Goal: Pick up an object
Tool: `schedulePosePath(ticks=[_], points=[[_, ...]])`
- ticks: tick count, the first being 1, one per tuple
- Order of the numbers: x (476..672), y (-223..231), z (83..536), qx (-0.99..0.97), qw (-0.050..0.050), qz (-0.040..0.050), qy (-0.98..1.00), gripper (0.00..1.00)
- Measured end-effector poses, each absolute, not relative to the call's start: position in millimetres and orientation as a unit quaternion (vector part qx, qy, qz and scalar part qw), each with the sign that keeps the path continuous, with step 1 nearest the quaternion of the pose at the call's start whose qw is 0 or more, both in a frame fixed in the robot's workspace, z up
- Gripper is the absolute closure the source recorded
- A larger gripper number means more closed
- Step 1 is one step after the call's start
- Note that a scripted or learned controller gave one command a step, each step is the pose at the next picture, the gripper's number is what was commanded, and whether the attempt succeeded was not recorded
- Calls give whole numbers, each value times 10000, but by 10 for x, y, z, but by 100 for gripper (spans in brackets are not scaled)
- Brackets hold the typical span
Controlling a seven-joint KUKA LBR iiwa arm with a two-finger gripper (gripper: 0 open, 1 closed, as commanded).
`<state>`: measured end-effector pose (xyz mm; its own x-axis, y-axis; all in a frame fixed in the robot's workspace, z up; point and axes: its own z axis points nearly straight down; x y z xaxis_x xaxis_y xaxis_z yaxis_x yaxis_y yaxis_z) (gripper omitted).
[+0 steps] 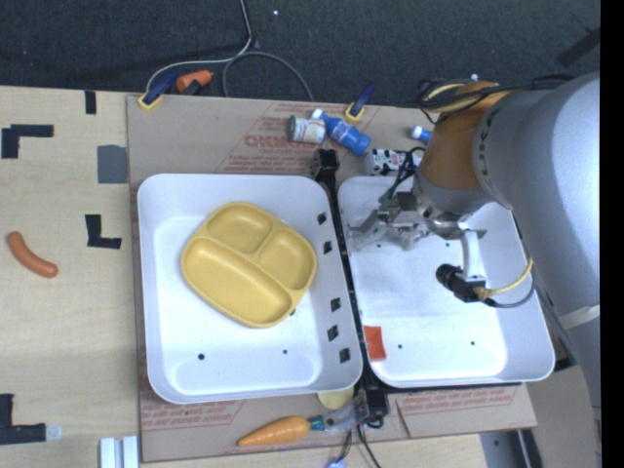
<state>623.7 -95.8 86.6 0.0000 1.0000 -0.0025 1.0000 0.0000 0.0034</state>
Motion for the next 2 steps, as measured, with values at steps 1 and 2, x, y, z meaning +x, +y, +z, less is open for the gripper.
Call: schedulePosePath(ticks=[1, 2], points=[[6703, -976, 852, 7063, 15, 8, 7079, 0], [6416, -994, 862, 7067, 20, 1, 7075, 0]])
